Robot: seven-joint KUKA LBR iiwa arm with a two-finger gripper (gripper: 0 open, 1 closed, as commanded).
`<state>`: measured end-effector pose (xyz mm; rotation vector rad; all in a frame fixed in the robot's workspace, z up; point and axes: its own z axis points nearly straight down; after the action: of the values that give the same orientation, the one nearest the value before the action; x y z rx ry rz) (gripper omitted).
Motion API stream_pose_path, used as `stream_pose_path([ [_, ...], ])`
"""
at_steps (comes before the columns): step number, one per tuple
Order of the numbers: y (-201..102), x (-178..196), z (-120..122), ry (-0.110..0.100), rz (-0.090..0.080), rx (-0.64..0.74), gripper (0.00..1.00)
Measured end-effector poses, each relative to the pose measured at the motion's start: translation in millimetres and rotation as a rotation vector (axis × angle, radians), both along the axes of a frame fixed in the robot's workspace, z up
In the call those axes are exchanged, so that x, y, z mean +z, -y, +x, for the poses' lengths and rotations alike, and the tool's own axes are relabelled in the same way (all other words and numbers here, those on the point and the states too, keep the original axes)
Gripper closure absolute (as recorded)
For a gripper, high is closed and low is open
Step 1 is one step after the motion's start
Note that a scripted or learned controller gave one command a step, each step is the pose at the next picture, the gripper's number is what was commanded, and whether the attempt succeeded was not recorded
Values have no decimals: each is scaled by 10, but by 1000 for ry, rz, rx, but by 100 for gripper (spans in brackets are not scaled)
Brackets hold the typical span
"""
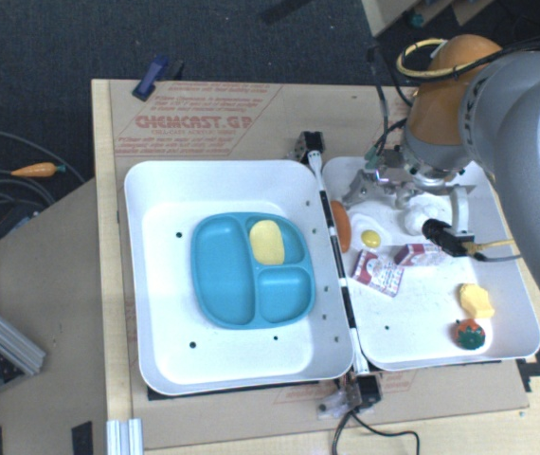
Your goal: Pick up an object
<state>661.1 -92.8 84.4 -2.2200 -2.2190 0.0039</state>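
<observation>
Over the far end of the right white bin (497, 344) hangs the gripper (388, 186); clasped or slack, I cannot tell. Just below it lies a small yellow round piece (371, 238), beside a red-and-white printed packet (380, 273).

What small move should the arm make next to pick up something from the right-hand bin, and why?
Probably a short shift toward the bin's middle, then down onto the small yellow piece. The gripper is over the far end of the right bin, and that piece lies nearest it, apart from the red-and-white packet.
</observation>
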Motion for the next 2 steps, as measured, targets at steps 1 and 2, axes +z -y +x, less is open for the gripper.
stream_pose_path([
  [1,-5,110,10,2,0,0,100],
  [2,-5,107,8,2,0,0,0],
])
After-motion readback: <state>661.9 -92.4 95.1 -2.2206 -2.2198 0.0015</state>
